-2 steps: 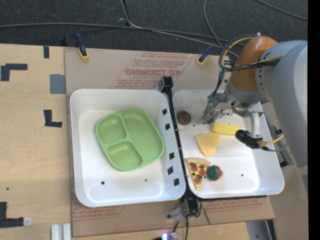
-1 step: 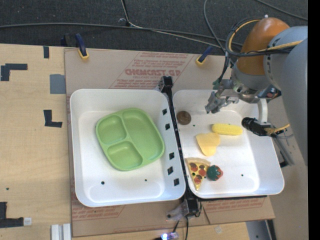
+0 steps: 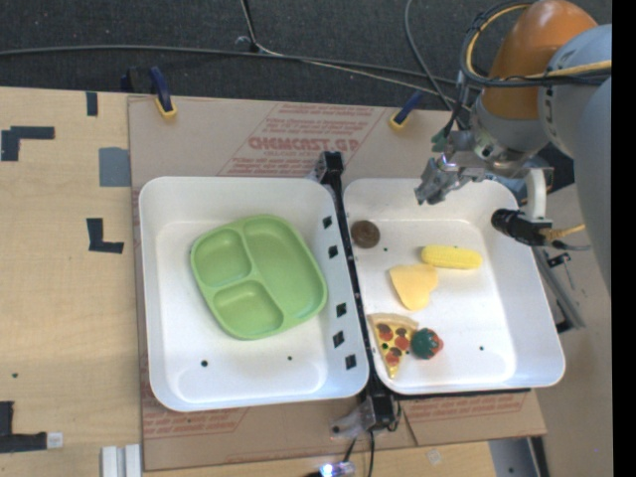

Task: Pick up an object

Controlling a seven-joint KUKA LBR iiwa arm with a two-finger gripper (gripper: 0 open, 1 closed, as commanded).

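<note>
The right bin (image 3: 497, 366) holds a brown cookie (image 3: 366, 234), a yellow corn cob (image 3: 451, 257), a pale yellow cheese wedge (image 3: 413, 285), a pizza slice (image 3: 391, 340) and a small green and red piece (image 3: 426, 343). My gripper (image 3: 434, 188) hangs above the back edge of the right bin, behind the corn cob and to the right of the cookie. Nothing shows between its fingers.
The left bin (image 3: 169, 266) holds a green divided plate (image 3: 257, 275). A black divider strip (image 3: 338, 266) runs between the bins. Blue and yellow clamps (image 3: 159, 92) (image 3: 403, 115) hold the cardboard at the back. Cables cross the dark area behind the bench.
</note>
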